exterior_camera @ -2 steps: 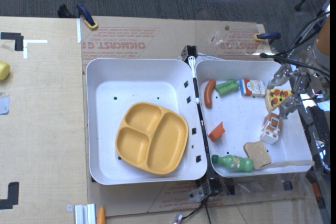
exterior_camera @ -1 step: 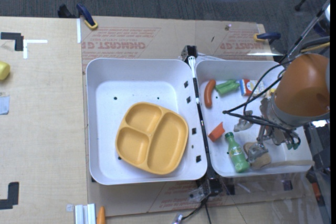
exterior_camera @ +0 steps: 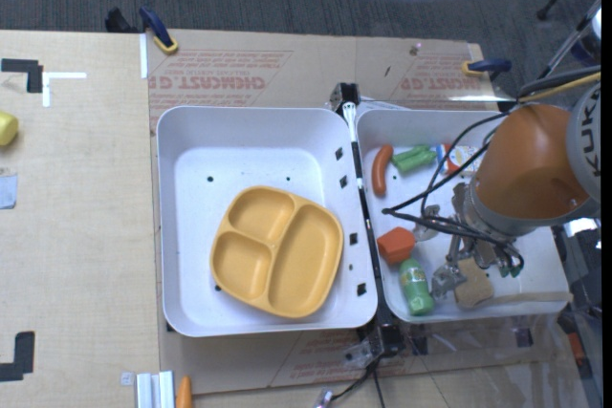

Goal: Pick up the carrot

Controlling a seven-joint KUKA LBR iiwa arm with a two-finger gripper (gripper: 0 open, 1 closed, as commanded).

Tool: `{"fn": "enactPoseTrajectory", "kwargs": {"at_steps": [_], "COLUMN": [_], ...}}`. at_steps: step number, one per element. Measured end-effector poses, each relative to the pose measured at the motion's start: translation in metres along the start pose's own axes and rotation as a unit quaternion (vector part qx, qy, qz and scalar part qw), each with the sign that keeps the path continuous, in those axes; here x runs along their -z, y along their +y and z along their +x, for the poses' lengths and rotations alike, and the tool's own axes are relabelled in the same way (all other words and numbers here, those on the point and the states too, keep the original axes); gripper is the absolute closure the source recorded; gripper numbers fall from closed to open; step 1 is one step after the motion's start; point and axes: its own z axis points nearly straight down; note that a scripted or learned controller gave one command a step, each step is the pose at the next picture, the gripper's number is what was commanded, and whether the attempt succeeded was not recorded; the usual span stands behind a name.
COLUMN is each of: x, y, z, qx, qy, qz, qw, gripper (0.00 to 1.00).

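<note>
While the tool (exterior_camera: pixel 457 270) hangs low over the near part of the right bin (exterior_camera: pixel 535 287), the carrot (exterior_camera: pixel 382 169) lies well apart from it, toward the bin's far left corner, just beside the wall shared with the left bin (exterior_camera: pixel 182 205). I take the slim orange-red piece there to be the carrot, though its colour would also suit a sausage. Its long axis runs roughly along that wall, slightly bowed. A green piece (exterior_camera: pixel 413 158) sits just beside its far end. Reaching it means travelling away from the near rim and leftward, past the orange-red block (exterior_camera: pixel 396 246). The tool sits between a green bottle (exterior_camera: pixel 416 289) and a tan piece (exterior_camera: pixel 471 287), and dark cables (exterior_camera: pixel 421 217) and the arm's orange band (exterior_camera: pixel 526 167) hide much of it, so I cannot tell whether it is released or clenched.
</note>
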Motion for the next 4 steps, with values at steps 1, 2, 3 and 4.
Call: {"fn": "enactPoseTrajectory", "kwargs": {"at_steps": [1, 2, 3, 4], "x": [-0.001, -0.002, -0.001, -0.001], "y": [-0.034, 0.006, -0.077, -0.061], "z": [0.008, 0.016, -0.007, 0.007], "qx": [-0.042, -0.031, -0.142, -0.066], "qy": [0.002, 0.004, 0.001, 0.003], "qz": [-0.003, -0.003, -0.002, -0.003], "qw": [0.9991, 0.9995, 0.9898, 0.9978], "gripper": [0.00, 0.00, 0.00, 0.00]}}
